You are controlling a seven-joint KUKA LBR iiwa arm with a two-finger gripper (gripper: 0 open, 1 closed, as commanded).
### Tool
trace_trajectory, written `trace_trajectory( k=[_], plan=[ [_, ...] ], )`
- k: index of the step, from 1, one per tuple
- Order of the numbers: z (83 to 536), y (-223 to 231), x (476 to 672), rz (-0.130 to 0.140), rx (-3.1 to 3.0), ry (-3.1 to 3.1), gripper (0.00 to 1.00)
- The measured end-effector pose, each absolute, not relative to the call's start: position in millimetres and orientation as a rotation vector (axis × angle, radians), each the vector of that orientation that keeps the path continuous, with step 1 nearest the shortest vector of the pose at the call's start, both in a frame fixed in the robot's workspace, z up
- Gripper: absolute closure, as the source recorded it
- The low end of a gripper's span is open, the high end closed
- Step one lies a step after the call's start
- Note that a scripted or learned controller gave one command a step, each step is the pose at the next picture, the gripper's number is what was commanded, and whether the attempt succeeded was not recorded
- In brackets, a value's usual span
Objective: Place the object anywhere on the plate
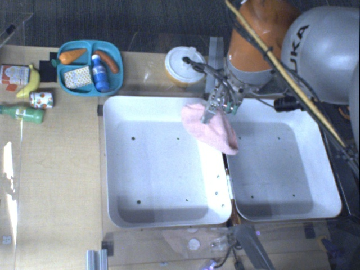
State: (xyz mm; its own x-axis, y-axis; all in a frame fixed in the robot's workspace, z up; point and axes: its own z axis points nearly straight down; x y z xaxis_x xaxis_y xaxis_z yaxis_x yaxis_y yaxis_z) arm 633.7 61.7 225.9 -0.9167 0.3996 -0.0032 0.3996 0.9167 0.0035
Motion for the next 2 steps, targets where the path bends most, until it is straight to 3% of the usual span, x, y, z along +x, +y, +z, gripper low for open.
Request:
trace_trajectory(
  k=[1,2],
  plan=[
    [236.2,106.8,609.4,0.004,0.014,3.137,1.0],
    [232.5,147.7,586.8,0.004,0.0,3.138,1.0]
  ],
)
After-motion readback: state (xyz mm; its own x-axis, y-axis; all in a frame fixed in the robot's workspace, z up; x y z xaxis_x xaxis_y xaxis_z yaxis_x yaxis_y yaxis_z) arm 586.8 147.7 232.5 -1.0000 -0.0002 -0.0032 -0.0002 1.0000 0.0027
